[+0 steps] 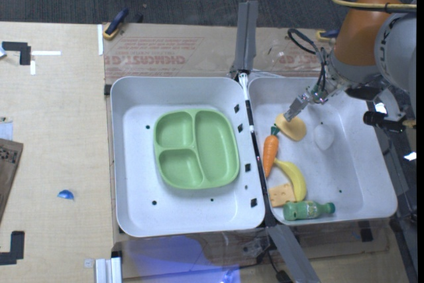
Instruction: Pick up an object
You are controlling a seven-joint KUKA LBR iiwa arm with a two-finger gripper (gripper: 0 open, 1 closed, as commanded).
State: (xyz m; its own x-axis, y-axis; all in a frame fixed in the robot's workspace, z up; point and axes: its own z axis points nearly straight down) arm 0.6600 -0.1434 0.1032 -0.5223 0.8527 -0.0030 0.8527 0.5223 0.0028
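The gripper (pixel 296 109) is being held low in the right bin (pixel 358 162), touching a tan piece (pixel 292 128); its opening cannot be told.

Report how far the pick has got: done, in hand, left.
Done: the arm has reached into the right bin, and the tool sits right at the tan rounded piece. In hand: a grasp on that piece, but whether it is actually gripped cannot be told. Left: lifting it out. The carrot, banana and green bottle lie in that bin, apart from the tool.
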